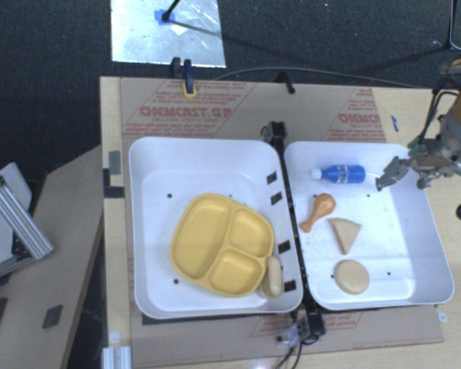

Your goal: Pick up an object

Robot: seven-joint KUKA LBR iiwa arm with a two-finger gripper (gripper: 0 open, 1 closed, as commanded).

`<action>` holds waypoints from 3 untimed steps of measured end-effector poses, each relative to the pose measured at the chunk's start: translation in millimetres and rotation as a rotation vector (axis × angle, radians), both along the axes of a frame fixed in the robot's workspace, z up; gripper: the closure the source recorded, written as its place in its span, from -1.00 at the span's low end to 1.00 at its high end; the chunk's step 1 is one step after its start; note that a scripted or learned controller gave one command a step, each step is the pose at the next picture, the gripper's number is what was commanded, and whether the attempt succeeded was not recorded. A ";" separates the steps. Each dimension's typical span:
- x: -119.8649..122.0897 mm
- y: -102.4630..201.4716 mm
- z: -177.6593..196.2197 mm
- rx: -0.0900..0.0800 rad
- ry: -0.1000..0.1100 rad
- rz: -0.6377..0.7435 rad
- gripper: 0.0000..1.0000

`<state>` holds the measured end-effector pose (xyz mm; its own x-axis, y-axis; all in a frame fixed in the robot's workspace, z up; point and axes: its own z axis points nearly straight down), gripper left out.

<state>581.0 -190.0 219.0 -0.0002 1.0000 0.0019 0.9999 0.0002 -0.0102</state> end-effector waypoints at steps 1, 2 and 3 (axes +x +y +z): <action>2.8 0.5 7.0 -0.002 -0.012 0.003 -1.00; -1.0 3.1 -54.5 -0.001 -0.008 0.002 -1.00; 8.1 -1.4 -106.0 -0.002 -0.009 0.002 -1.00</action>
